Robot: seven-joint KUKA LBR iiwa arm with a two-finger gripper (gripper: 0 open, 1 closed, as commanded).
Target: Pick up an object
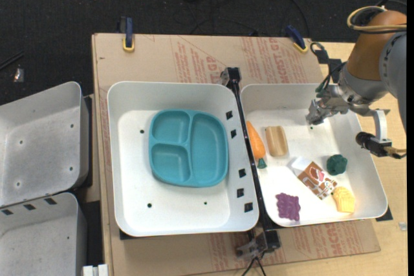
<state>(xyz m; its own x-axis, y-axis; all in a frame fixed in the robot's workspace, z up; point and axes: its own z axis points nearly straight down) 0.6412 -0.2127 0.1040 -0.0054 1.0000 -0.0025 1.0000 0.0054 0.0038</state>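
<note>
The gripper [316, 114] hangs over the far part of the right bin [372, 200], near that bin's back wall, at the end of the grey arm [375, 58] that comes in from the right. Its tip is small and dark against the white floor, so whether it is wide or narrow cannot be told; nothing shows between its tip parts.

Every loose object lies in the right bin, nearer the camera than the gripper. Closest to it is the tan bread-like piece [277, 140], toward the bin's left side and a little forward of the gripper. Just beside that piece, against the bin's left wall, lies the orange carrot [256, 140] with a small green bit at its near end. Toward the bin's right side sits the dark green lump [336, 164], well apart from the gripper. In the bin's middle lies the small printed packet [315, 179], and close by its near right end the yellow piece [344, 199]. The purple lump [288, 205] rests close to the bin's near wall.

To the left of the right bin, the left bin [126, 139] holds a teal divided tray [189, 148].
</note>
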